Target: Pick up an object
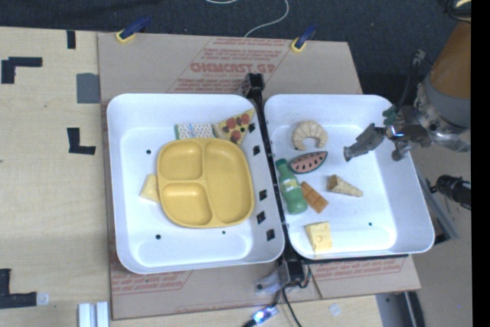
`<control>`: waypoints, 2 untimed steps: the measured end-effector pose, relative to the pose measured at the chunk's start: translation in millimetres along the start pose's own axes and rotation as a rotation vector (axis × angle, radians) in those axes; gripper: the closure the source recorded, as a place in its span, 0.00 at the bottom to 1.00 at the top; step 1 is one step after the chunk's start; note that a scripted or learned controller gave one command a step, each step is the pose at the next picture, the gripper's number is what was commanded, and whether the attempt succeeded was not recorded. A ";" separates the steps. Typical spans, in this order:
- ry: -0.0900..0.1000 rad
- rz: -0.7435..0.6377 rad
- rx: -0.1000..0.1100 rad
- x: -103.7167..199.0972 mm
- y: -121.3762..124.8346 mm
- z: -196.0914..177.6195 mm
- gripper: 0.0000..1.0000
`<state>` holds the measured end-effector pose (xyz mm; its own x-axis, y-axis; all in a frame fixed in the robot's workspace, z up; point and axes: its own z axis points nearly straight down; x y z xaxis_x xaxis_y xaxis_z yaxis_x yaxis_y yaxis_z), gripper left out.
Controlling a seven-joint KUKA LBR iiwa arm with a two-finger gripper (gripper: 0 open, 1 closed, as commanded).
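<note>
The pincer (379, 143) hangs over the right bin (406, 237); whether released or clenched, cannot tell. Centre over the isolated wedge (344, 186), then descend vertically.

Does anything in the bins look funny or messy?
A little. In the left bin, the yellow divided plate sits on top of other things: a pizza slice and a patterned piece poke out above it, and a yellow wedge sticks out at its left. The toy food in the right bin lies separate.
</note>
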<state>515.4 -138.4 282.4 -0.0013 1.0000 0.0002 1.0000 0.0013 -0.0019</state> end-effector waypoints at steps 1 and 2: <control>0.000 0.000 0.004 1.4 9.4 56.7 0.00; 0.001 0.001 0.004 11.8 10.8 108.7 0.00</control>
<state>525.9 -126.6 173.6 -0.0007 1.0000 0.0009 1.0000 0.0007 -0.0063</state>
